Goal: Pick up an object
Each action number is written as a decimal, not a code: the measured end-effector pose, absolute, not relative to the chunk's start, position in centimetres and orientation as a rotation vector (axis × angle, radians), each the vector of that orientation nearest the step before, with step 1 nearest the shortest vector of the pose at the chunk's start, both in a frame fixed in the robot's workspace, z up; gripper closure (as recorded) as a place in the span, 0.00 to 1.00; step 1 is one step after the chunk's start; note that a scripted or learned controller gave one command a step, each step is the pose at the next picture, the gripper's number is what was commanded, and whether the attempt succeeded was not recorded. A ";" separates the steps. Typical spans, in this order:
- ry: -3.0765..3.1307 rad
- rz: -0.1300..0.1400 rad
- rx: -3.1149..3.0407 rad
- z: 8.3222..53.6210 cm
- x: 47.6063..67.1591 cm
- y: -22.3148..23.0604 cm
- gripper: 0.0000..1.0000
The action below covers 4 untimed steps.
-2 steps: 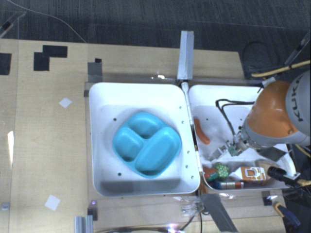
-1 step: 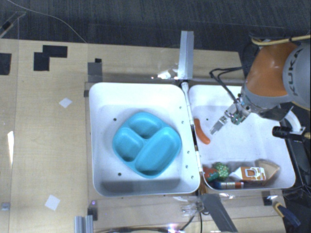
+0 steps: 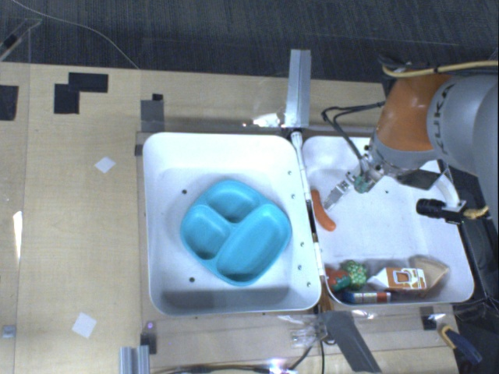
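Note:
My gripper point(image 3: 335, 196) hangs over the upper left part of the right bin point(image 3: 405, 232), reaching in from the right below the orange wrist band. Just below and left of its tip lies an orange carrot-like piece point(image 3: 320, 212) along the bin's left wall; I cannot tell whether they touch. Along the bin's near wall lie a green bumpy toy point(image 3: 355, 273), a dark marker with a red end point(image 3: 360, 294) and a tan and white packet with an orange label point(image 3: 409, 277). Nothing shows in the gripper.
The left bin point(image 3: 168, 170) holds a blue divided plate point(image 3: 234, 231). A metal post point(image 3: 298, 88) stands behind the wall between the bins. Black cables point(image 3: 343, 114) and a black fitting point(image 3: 437, 207) hang by the arm at the right.

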State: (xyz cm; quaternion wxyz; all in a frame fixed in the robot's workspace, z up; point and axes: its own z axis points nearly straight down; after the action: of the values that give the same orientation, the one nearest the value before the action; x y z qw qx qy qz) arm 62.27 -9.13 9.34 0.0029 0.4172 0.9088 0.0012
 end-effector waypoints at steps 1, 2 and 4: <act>2.734 0.011 1.519 8.9 56.4 -9.3 0.00; 2.896 0.006 1.192 8.8 61.8 -10.0 0.00; 3.028 0.006 0.795 8.9 58.8 -9.9 0.00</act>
State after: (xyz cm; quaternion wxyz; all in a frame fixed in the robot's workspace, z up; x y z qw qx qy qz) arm 58.77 -9.94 8.88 0.0057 0.2538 0.9672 0.0019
